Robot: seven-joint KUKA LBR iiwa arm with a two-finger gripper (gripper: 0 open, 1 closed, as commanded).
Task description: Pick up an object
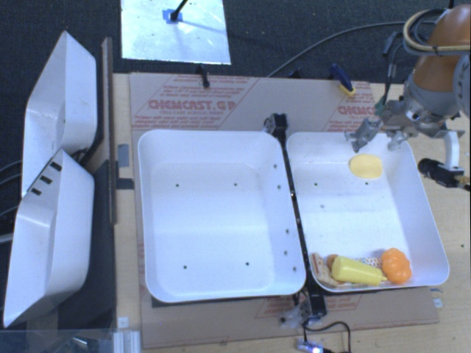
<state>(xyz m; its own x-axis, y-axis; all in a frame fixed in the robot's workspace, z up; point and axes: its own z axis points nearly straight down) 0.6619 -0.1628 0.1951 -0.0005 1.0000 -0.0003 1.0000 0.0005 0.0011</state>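
We judge the pick as not yet made: the gripper (380, 134) hangs over the far edge of the right bin (427, 197), its jaws spread and holding nothing. The nearest thing, a pale yellow disc (366, 166), lies on the bin floor just below it. A yellow piece (356, 271) and an orange (397, 265) crowd the near corner; what lies under them we cannot make out.

Dark carpet floor (309, 13) (metal plate (175, 20) on it), wooden bench (125, 271)
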